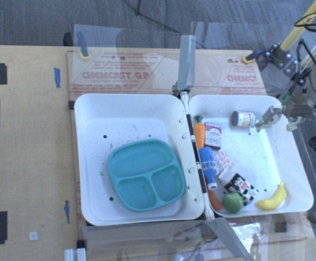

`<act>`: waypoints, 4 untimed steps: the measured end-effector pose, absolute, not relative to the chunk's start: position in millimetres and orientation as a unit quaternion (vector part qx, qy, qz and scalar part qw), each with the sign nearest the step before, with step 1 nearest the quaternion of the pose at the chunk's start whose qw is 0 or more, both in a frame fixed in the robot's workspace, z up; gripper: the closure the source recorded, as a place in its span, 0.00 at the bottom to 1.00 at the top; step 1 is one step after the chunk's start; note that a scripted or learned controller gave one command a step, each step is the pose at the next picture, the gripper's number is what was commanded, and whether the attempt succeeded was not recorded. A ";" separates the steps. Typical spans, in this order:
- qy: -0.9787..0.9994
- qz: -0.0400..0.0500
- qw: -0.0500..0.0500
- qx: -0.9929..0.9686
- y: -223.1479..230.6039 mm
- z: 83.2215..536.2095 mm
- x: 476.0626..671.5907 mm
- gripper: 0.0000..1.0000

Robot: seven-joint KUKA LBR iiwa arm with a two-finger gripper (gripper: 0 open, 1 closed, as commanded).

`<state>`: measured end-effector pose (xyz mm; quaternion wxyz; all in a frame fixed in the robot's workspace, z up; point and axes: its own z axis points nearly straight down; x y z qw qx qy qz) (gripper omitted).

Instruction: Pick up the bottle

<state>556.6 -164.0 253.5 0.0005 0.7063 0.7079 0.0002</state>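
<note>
Lying lengthwise along the right bin's dividing wall: blue bottle (207, 166), well to the lower left of the end effector (277, 118). Probably handling as light, stiff plastic with a smooth, slippery round body; gripping across the mid-body looking best, though being crowded by the carrot (200, 133) above and the wall beside. Sitting just left of the end effector: a small grey can (243, 118). Hovering at the bin's far right rim, gripping nothing visible; opening impossible to judge. Being cut off: most of the arm.
</note>
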 end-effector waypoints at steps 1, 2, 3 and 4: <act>0.706 0.000 0.000 0.708 -95.5 158.0 522.0 0.00; 0.731 0.000 -0.001 0.682 -70.0 184.2 483.5 0.00; 0.719 0.000 0.000 0.695 -6.7 184.3 530.9 0.00; 0.766 -0.001 -0.001 0.643 12.8 184.0 480.0 0.00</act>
